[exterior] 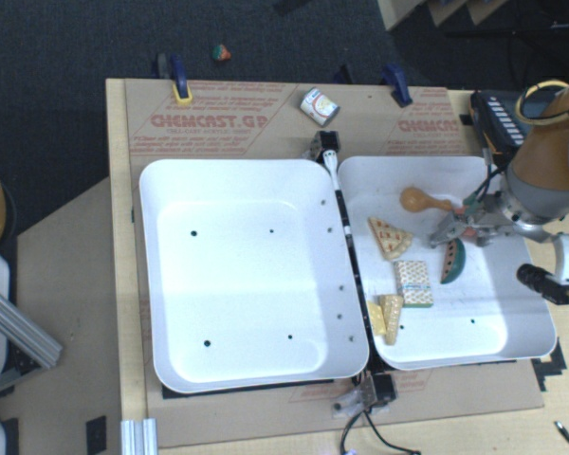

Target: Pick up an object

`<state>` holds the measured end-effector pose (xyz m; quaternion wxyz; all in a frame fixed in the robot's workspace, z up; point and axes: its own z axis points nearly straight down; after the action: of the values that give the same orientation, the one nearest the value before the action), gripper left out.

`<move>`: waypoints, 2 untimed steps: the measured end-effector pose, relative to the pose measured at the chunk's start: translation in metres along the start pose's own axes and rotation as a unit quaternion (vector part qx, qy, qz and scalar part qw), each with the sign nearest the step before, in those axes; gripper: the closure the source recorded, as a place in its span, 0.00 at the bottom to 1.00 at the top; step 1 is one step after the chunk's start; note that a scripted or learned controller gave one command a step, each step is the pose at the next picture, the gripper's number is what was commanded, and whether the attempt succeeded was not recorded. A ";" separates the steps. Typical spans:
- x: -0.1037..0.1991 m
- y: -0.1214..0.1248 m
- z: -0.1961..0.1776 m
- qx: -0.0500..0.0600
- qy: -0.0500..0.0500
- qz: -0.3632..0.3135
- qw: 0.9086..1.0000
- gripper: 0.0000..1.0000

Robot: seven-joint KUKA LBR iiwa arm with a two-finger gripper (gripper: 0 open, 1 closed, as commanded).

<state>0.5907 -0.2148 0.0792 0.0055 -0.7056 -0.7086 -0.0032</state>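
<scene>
Watermelon slice lies lengthwise just below the tool, whose grip cannot be told, open bin floor beyond.

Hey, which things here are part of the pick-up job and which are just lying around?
Part of the job:
hand
right bin
wooden spoon
pizza slice
watermelon slice
checked cracker
yellow wedge

Lying about:
left bin
small box on the bench
blue clamps
small thing on the floor

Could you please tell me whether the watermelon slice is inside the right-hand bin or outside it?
Inside: the watermelon slice lies on the right bin's white floor, within its rim, just below the end effector.
</scene>
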 end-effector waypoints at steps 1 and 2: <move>-0.003 0.000 -0.017 -0.003 -0.005 0.000 1.000 1.00; -0.006 -0.086 -0.004 0.003 -0.005 0.005 1.000 1.00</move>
<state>0.5045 -0.2211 0.0835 0.0040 -0.7088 -0.7053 0.0022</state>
